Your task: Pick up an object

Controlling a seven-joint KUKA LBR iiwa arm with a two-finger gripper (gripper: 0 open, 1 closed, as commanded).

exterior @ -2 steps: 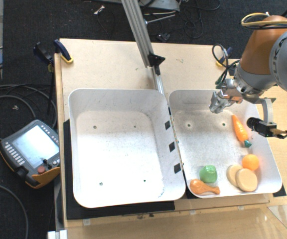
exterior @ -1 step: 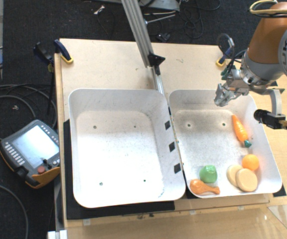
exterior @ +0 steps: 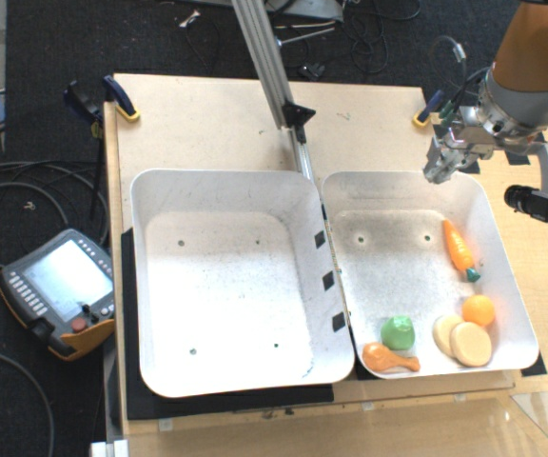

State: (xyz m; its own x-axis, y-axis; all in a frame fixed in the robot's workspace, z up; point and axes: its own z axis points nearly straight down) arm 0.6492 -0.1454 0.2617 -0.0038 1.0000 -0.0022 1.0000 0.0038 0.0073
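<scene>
End effector (exterior: 440, 168) hangs over the right bin's (exterior: 388, 190) far rim; finger state unreadable. Carrot (exterior: 459, 247), nearest object, lies just nearward, long axis running roughly away from it.

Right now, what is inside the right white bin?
The right bin holds a carrot, an orange ball, two pale round pieces, a green item and an orange drumstick-like toy. One pale piece partly covers the other.

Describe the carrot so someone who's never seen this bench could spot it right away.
Look in the right-hand white bin, along its right wall about halfway down. The carrot lies there apart from the items clustered at the bin's near edge. It is the one long, tapered orange piece with a small green tip.
</scene>
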